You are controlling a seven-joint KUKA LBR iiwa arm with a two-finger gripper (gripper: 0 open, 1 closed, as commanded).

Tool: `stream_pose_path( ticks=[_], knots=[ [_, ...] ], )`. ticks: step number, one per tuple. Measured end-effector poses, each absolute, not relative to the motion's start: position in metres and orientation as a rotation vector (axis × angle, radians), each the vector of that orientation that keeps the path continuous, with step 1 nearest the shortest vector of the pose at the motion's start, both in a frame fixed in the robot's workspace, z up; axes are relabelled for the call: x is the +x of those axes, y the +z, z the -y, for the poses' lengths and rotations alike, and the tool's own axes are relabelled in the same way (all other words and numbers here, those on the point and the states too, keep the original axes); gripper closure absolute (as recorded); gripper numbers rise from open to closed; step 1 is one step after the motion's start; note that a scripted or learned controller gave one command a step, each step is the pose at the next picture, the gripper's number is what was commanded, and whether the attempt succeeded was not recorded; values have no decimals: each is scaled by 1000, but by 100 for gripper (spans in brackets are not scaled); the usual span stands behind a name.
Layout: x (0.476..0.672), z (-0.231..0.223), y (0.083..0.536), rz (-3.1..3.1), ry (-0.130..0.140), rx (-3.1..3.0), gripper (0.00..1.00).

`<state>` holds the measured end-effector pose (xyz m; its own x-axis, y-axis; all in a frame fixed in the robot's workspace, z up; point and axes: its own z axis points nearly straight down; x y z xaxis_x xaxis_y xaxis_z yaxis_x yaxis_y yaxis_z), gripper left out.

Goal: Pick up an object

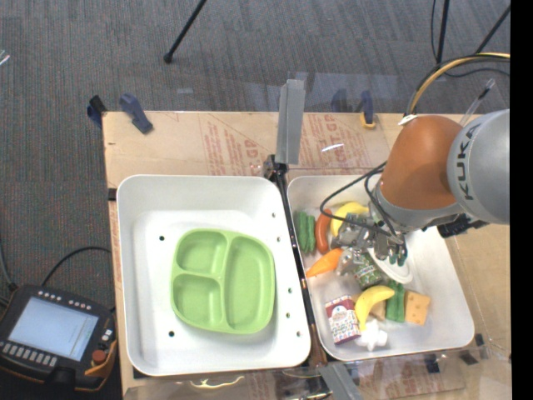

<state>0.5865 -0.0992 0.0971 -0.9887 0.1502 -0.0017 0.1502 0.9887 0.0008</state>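
Observation:
The right bin point(445, 307) holds a heap of toy food: a green pod point(305, 229), a red-orange piece point(322, 233), an orange carrot point(324, 263), a yellow lemon-like piece point(346, 216), a yellow banana point(373, 298), a red-and-white carton point(341, 318), a small white piece point(372, 337), a dark green piece point(395, 303) and a tan wedge point(416, 307). My gripper point(370, 247) hangs low over the middle of this heap, just above a dark speckled item point(363, 272) and right of the carrot. The arm's orange band point(420, 167) covers the bin's back part.
The left bin point(141, 202) holds a light green divided tray point(223, 281). A grey upright post point(291, 123) stands at the back between the bins. A black pendant with a screen point(54, 327) lies on the floor at lower left. Blue clamps sit on the bench's back edge.

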Motion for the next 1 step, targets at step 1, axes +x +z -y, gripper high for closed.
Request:
stream_pose_path(
  ticks=[1],
  knots=[
    [527,87,93,-3024,-9,784,100]
  ],
)
